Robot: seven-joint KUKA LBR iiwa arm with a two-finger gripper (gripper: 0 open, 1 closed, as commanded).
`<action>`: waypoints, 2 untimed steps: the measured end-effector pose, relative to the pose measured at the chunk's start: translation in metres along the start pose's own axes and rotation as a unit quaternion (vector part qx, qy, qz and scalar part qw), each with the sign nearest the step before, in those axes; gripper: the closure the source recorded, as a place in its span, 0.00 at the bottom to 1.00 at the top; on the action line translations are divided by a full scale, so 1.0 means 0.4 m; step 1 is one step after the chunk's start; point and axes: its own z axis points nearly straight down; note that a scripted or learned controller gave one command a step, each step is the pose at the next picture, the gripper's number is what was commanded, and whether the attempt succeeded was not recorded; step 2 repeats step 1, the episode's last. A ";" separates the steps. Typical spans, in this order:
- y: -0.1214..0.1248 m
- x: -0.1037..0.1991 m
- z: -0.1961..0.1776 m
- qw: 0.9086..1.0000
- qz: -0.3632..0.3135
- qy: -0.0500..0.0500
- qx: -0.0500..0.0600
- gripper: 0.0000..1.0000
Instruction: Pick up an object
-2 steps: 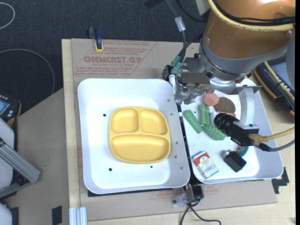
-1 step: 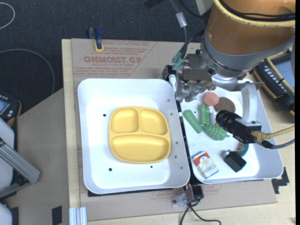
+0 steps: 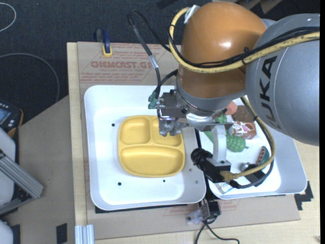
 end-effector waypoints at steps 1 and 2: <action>0.003 -0.117 -0.243 1.000 0.004 0.002 -0.012 1.00; 0.003 -0.117 -0.243 1.000 0.004 0.002 -0.012 1.00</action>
